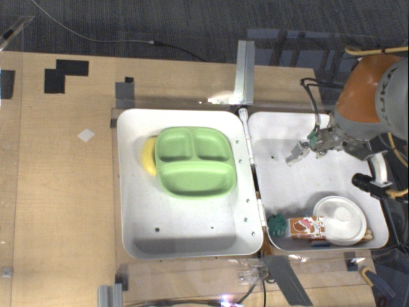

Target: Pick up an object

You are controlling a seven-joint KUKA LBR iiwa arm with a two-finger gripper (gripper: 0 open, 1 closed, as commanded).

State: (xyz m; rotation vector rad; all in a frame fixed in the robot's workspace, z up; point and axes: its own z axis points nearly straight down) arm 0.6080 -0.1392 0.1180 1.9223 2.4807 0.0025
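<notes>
The arm (374,101), grey with an orange band, is reaching in over the right bin (281,184), and its gripper (300,151) is hanging above the bare white floor in that bin's upper half. The two fingers are standing slightly spread and nothing is lying between them, though the tips are small and partly blurred, so the width of the gap is only an estimate. No object is being carried; the pick is therefore judged as not yet accomplished.

The candidate objects are lying along the near edge of the right bin, well apart from the gripper: a white bowl (340,220) in the near right corner, a small carton (308,228) with red and brown print touching the bowl's left side, and a dark green item (277,224) just beside the carton, against the bin's left wall. In the left bin (128,190), a green divided tray (194,160) is resting with a yellow object (148,157) showing from under its left edge.

What is remaining, as a judgement: travelling to one object, descending, closing and lifting.
</notes>
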